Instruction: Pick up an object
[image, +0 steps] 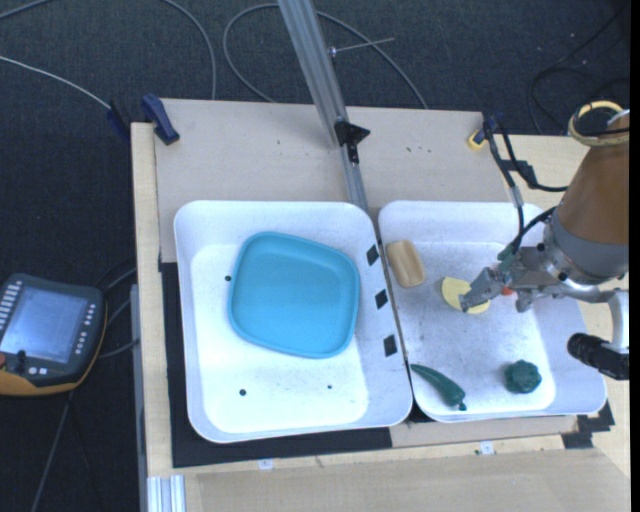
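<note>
Right bin (530, 215): four objects; end effector (478, 297) grips yellow piece (457, 292).

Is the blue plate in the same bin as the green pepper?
No, the blue plate lies in the left bin; the green pepper lies in the right bin.

The blue plate (295, 293) looks smooth, matt plastic — it lies in the left white bin (200, 330), glossy moulded plastic. Under the bins the surface (250, 150) reads as pale, matt wood — behind them a brushed metal rail (318, 70).
</note>
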